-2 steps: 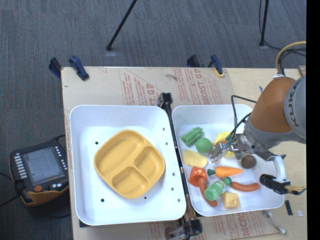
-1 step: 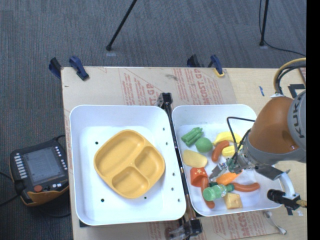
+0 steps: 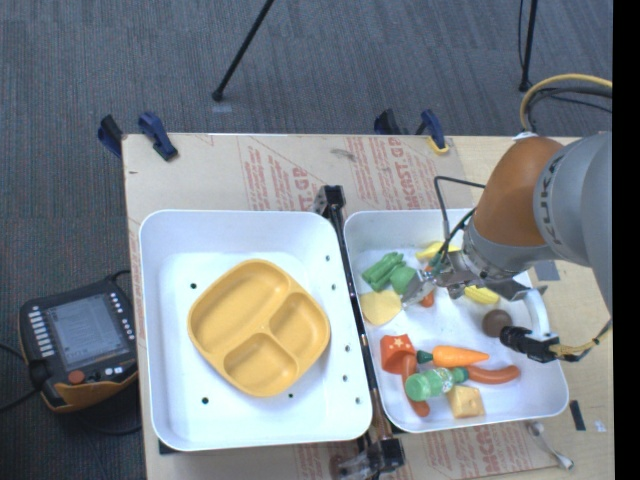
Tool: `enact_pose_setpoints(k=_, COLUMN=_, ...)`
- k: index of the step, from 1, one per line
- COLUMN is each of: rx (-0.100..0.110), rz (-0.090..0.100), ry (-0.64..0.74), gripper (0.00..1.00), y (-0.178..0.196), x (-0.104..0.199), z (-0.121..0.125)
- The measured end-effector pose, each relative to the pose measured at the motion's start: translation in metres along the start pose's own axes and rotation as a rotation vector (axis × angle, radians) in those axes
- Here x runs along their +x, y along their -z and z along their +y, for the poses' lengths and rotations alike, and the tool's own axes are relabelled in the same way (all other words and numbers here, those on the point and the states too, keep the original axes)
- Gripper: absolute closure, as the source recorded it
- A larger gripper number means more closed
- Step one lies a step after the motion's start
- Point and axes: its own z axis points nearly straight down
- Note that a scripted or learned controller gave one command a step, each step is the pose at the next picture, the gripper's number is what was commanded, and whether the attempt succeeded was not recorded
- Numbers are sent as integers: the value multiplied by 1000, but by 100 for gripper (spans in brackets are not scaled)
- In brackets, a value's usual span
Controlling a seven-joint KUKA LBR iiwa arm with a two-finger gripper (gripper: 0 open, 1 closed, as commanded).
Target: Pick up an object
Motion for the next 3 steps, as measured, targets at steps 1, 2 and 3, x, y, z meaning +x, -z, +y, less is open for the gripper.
enact_pose_setpoints(k=1, rx=1, rz=2, ry=-3, gripper=100, y=10, x=0, z=0)
enact_pose_setpoints(k=2, rx=-3, rz=-1, ry=235, gripper=100, y=152, x=73, z=26)
enact_pose_setpoints(k=3, rx=-3, rz=-2, ry=542, gripper=100, y=228, x=103, z=7)
